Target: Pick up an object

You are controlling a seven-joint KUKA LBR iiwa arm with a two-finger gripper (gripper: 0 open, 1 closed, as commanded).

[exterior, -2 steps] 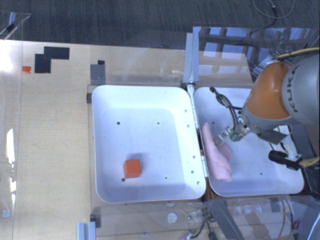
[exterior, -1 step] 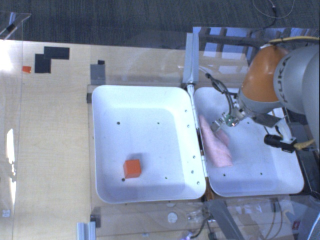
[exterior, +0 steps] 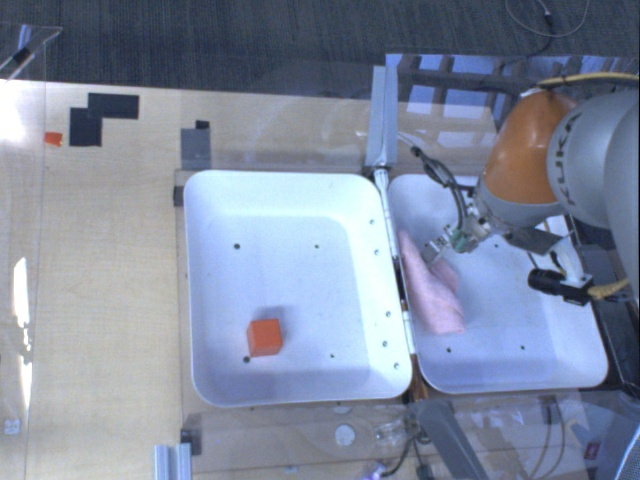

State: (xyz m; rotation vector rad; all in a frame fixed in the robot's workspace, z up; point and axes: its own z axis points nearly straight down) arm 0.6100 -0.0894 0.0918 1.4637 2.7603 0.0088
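An orange cube (exterior: 265, 337) lies in the left bin (exterior: 220, 228), toward its front. A pink cloth (exterior: 432, 293) is stretched along the left wall of the right bin (exterior: 540, 348). My gripper (exterior: 441, 249) hangs low in the right bin, right at the cloth's upper right edge, with the grey arm and its orange band (exterior: 525, 158) reaching in from the right. The wrist hides how the gripper meets the cloth, and I cannot tell whether it touches it.
The raised rims where the two bins meet (exterior: 395, 268) run just left of the cloth. A black cable with a connector (exterior: 555, 283) hangs from the arm over the right bin. Black markers (exterior: 100, 116) sit on the wooden bench at far left.
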